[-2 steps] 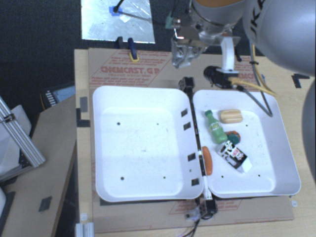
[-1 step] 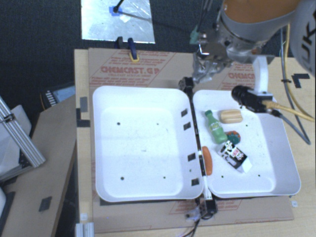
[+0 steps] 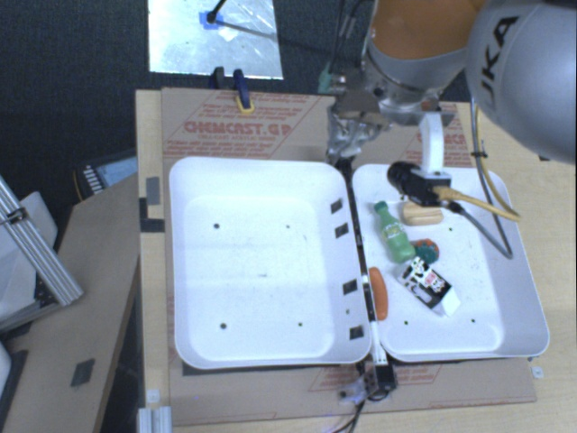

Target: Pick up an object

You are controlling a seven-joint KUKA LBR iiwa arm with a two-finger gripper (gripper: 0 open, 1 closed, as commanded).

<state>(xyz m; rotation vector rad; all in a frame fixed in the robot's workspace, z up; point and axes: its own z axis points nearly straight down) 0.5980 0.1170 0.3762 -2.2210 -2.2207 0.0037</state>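
Observation:
My gripper (image 3: pixel 345 147) hangs over the back edge of the bench, just above the divide between the two bins, with nothing seen in it. The right bin (image 3: pixel 505 278) holds a green bottle (image 3: pixel 392 233) lying near its left wall. A tan bread-like piece (image 3: pixel 421 213) lies just beyond the bottle. A small red and teal item (image 3: pixel 426 249) sits beside the bottle. A black and white carton (image 3: pixel 429 286) lies nearer the front. An orange-red sausage-shaped piece (image 3: pixel 379 294) rests against the bin's left wall.
The left bin (image 3: pixel 257 260) is to the left of the divide. Both bins rest on a cardboard sheet (image 3: pixel 225 124) held by clamps (image 3: pixel 242 88) at the back. A shiny metal plate (image 3: pixel 215 23) lies farther back. Aluminium framing (image 3: pixel 32 251) stands at the left.

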